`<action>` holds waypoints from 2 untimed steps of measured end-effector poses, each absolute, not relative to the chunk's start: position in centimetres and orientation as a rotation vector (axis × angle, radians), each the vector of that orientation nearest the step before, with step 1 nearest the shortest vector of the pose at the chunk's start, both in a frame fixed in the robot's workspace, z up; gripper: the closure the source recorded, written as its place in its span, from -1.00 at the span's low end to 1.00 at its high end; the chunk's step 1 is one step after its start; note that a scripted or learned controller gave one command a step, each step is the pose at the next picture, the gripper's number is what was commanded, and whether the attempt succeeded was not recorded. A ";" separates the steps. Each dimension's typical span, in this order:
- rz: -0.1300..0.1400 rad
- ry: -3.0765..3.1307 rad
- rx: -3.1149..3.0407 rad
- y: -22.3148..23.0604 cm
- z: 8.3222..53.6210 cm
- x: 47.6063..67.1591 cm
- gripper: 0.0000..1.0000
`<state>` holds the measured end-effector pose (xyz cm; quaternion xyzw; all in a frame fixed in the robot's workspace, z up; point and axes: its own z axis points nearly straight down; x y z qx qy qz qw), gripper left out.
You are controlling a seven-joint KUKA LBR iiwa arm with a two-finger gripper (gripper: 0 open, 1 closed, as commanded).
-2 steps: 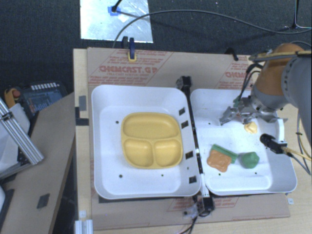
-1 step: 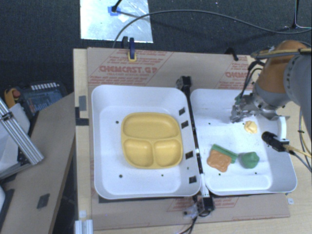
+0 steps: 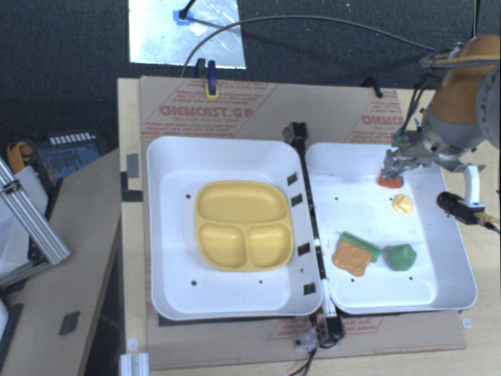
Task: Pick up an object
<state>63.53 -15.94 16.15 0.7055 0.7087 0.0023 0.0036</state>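
Note:
In the right bin (image 3: 446, 288) lie a small red object (image 3: 390, 181) near the far side, a pale yellow piece (image 3: 402, 204), an orange block (image 3: 351, 258) with a green strip (image 3: 361, 245) across it, and a round green item (image 3: 401, 257). My gripper (image 3: 394, 166) hangs directly over the red object at the bin's far edge, its tip touching or nearly touching it. The gripper's body hides part of the red object.
The left bin (image 3: 168, 210) holds a yellow three-compartment tray (image 3: 243, 224). A black clip divider (image 3: 301, 186) runs between the bins. A cable loops over the back of the bench, and grey equipment stands at the far left.

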 end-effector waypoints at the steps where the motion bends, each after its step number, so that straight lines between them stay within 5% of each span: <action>1: 0.006 2.221 2.212 -16.2 22.4 63.0 1.00; 2: 0.004 2.225 2.213 -16.2 24.2 63.2 1.00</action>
